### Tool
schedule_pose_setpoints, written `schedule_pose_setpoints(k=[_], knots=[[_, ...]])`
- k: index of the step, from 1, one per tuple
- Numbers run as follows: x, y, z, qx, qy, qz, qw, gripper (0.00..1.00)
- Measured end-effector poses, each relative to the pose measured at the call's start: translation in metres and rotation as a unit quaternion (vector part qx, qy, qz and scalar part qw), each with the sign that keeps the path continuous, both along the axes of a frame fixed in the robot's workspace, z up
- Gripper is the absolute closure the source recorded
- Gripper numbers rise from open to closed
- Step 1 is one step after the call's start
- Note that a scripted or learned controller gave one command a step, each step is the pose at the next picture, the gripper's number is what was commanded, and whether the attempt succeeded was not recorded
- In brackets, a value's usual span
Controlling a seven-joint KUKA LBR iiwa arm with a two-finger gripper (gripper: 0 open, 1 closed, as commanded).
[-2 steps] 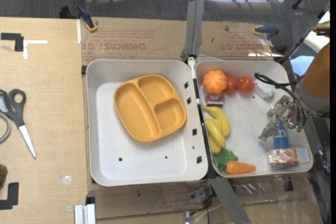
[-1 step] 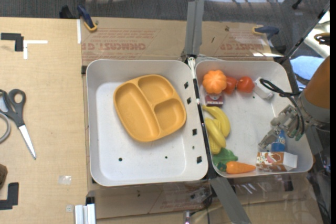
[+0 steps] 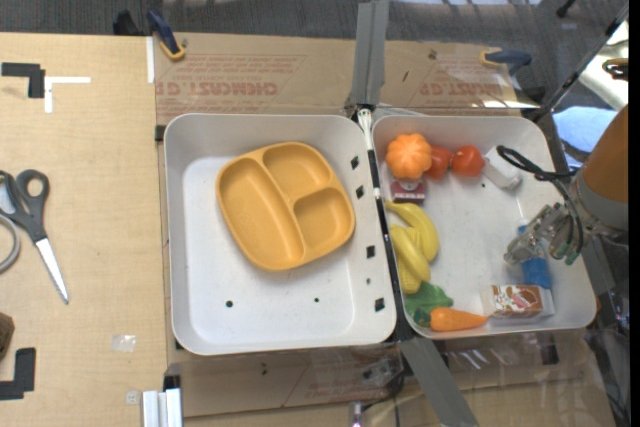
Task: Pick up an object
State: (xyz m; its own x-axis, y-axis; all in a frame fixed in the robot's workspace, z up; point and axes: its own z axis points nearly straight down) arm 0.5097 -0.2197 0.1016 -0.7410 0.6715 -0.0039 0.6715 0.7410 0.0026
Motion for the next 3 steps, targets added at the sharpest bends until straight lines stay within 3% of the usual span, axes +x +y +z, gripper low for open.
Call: schedule_pose_setpoints(k=[1,2,3], knots=[[0.004,0.125,0.019,0.0006,0.002,-0.01,0.9999,1.0],[0.037,0.094,-0.01,-0.0005,0.001,0.078,0.997,1.0],[0.057,0.123,-0.009,-0.0003,0.001,-0.109,0.994,1.0]])
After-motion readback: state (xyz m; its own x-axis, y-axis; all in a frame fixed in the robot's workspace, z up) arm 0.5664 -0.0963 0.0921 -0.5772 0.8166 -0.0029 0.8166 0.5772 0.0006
